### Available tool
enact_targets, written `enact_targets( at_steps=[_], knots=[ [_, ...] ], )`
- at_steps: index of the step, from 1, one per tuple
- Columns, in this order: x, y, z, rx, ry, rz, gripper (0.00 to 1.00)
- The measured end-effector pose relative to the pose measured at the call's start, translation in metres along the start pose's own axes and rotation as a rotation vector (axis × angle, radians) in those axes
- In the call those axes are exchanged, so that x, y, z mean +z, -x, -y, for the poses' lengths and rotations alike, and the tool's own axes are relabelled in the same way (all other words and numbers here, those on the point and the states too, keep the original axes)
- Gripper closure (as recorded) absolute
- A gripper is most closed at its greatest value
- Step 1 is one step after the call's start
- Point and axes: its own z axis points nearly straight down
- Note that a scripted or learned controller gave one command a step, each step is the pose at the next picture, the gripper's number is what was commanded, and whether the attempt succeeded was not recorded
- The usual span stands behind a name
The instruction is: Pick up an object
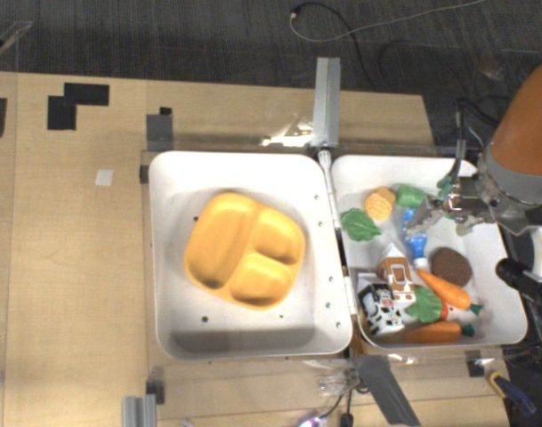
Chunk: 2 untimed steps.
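The right bin (342, 178) holds a pile of small toys: a yellow corn piece (379, 205), a green leafy piece (360, 225), a green item (410, 196), a blue bottle (416, 241), a brown round cookie (450, 266), a brown and white carton (398, 274), a black and white cow (380, 308) and two orange carrots (446, 291) (431, 332). My gripper (446, 205) hangs over the bin's upper right part, just right of the green item and above the blue bottle. Nothing is seen held in it.
A large yellow divided tray (244, 249) lies in the left bin (164, 265). A grey metal post (327, 105) rises behind the wall between the bins. The orange-banded arm (529, 140) covers the right bin's far right corner. Cables lie on the dark floor behind.
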Motion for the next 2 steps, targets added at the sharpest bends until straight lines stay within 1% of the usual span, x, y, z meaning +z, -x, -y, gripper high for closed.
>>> enact_targets(
  at_steps=[1, 2],
  knots=[
    [0.113, 0.075, -0.044, 0.054, -0.001, 0.001, 0.0],
    [0.142, 0.071, -0.046, -0.057, 0.027, 0.006, 0.0]
  ],
)
